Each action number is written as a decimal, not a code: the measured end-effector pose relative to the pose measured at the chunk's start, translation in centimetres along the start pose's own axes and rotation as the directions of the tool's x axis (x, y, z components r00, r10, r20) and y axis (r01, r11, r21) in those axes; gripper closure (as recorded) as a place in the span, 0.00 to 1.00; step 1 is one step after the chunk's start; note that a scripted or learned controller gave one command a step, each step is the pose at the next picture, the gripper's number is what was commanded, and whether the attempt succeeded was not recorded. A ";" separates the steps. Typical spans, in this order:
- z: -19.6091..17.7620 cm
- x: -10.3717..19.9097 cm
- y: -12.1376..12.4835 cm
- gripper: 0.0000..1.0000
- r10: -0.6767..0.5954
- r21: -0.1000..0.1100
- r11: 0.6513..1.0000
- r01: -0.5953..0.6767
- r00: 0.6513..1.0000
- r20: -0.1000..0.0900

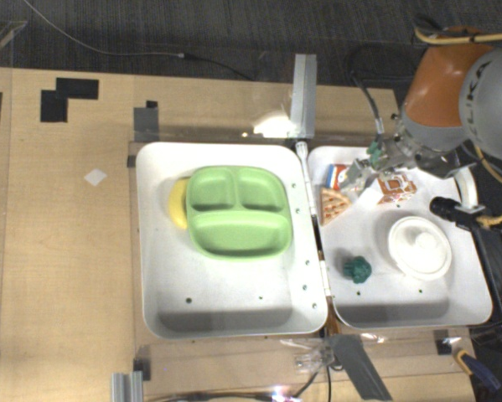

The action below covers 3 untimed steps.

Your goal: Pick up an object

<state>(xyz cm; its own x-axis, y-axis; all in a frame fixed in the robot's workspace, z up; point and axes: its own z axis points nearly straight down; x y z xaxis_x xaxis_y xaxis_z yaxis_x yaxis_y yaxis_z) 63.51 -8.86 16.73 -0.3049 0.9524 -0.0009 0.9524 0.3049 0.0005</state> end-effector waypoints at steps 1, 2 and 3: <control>7.5 2.1 -10.2 0.00 -0.020 -0.001 1.000 0.020 1.000 -0.002; 7.6 4.3 -14.1 0.00 -0.023 0.000 1.000 0.023 1.000 -0.002; 6.5 4.1 -13.8 1.00 -0.021 -0.006 1.000 0.021 1.000 0.002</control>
<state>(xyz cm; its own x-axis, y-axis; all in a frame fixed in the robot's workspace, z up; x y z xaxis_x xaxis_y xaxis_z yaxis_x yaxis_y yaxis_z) 49.09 -9.18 10.19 -0.3247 0.9458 -0.0027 0.9458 0.3247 0.0064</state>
